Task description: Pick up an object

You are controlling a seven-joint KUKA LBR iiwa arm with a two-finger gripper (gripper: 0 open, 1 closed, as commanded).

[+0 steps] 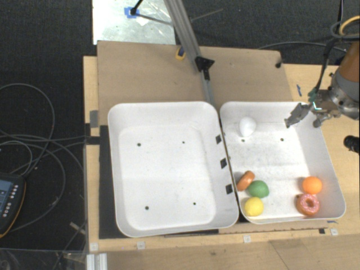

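Observation:
The right bin (323,151) holds several small objects. A white egg-shaped piece (246,126) lies near its back left. Along the front left sit an orange oblong piece (245,180), a green ball (258,189) and a yellow ball (253,206). An orange ball (312,185) and a pink frosted donut (308,204) lie at the front right. My gripper (305,118) hangs over the bin's back right corner, open, with nothing between its fingers, well away from every object.
The left bin (121,167) stands beside the right one, joined by black clips (223,163). A grey pole (185,27) slants across the back of the bench. Cables lie on the floor at left.

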